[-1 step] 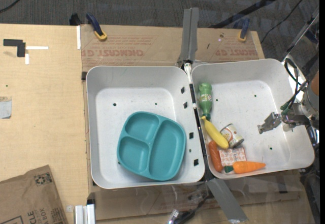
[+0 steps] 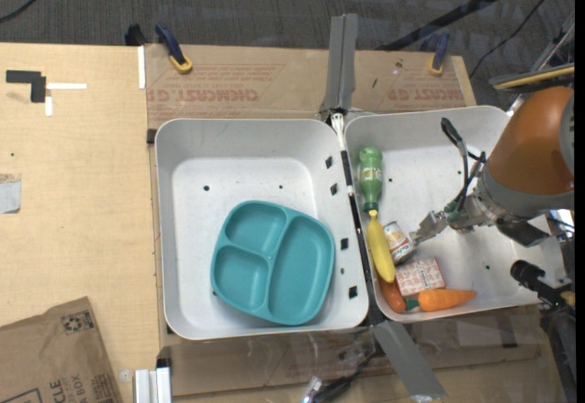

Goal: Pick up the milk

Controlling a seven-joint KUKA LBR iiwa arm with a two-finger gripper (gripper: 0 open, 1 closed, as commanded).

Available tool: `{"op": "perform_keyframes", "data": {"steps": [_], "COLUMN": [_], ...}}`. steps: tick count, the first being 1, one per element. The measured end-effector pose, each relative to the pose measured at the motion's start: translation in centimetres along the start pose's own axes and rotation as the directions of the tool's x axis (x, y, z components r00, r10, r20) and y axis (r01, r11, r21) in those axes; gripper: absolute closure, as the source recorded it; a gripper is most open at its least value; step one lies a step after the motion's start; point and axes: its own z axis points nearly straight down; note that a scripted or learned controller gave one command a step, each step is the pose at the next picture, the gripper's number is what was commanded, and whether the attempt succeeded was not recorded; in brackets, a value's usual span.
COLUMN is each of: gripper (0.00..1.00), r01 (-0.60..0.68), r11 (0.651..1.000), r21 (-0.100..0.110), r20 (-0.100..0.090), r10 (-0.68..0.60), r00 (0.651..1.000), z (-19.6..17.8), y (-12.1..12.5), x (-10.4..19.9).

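Beside the milk (image 2: 421, 277), the claw (image 2: 430, 226) is partly hidden.

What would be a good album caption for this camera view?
Robot claw hovers beside a small milk carton among toy groceries in the right bin; a teal plate sits left.

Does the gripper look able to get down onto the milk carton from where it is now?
Probably yes: the gripper hovers just above the milk carton, whose top is uncovered, though the carrot touches its lower edge.
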Motion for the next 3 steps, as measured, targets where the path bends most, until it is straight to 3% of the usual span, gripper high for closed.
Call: {"op": "perform_keyframes", "data": {"steps": [1,3], "gripper": [0.0,0.0], "r01": [0.036,0.036], "r11": [0.999,0.999], "r21": [-0.024,-0.022], "r20": [0.016,0.014], "r10": [-0.035,-0.036], "r00": [0.999,0.999], "z": [0.66,0.73], "y": [-2.59,-2.64], "x": [0.65,0.69]}}
